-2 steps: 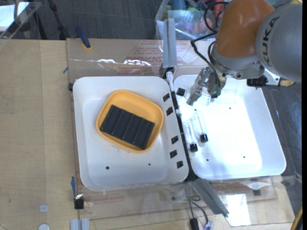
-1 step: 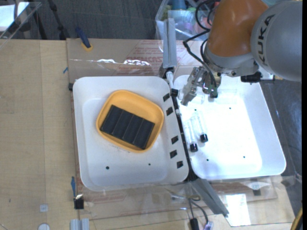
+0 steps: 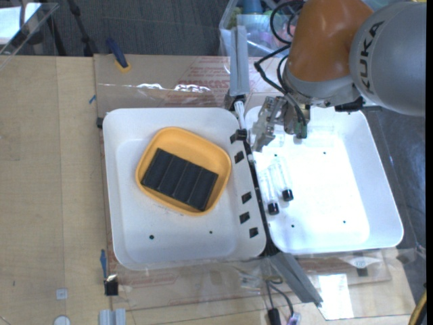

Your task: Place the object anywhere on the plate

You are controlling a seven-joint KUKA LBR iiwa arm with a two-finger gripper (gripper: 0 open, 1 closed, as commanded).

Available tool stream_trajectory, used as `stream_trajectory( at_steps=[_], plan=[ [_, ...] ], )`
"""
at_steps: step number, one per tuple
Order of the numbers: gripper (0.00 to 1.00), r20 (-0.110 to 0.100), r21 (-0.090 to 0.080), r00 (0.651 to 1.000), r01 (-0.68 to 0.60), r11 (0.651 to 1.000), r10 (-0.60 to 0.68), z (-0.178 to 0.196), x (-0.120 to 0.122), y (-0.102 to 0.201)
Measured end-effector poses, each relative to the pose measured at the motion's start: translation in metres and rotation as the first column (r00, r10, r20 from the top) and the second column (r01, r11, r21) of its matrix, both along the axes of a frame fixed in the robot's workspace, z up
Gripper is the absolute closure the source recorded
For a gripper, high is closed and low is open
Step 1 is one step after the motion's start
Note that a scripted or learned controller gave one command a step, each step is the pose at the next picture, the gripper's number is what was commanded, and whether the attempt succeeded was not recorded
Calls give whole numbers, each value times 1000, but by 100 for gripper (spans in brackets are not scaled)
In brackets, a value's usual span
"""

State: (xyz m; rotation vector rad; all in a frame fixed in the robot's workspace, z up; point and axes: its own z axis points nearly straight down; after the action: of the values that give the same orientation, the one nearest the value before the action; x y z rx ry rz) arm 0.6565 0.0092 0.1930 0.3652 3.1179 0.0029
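Note:
A yellow plate (image 3: 152, 156) lies in the left bin (image 3: 128, 249). On the plate rests a flat black ridged slab (image 3: 181, 178), tilted down to the right. My gripper (image 3: 281, 133) hangs over the far left corner of the right bin (image 3: 352, 229), close to the divider between the bins. It is open, with nothing between its fingers (image 3: 265, 128). The gripper is well apart from the plate and the slab, to their right.
Two clear tubes with black caps (image 3: 277, 189) lie in the right bin just below the gripper, near the divider. Black clips (image 3: 245, 198) line the divider. Cluttered containers (image 3: 260, 5) stand behind the bins.

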Motion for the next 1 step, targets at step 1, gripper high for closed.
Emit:
stream_trajectory(
  at_steps=[1],
  plan=[
    [100, -1, 0, 977, -211, 977, 211, -8, -32, 5]
  ],
)
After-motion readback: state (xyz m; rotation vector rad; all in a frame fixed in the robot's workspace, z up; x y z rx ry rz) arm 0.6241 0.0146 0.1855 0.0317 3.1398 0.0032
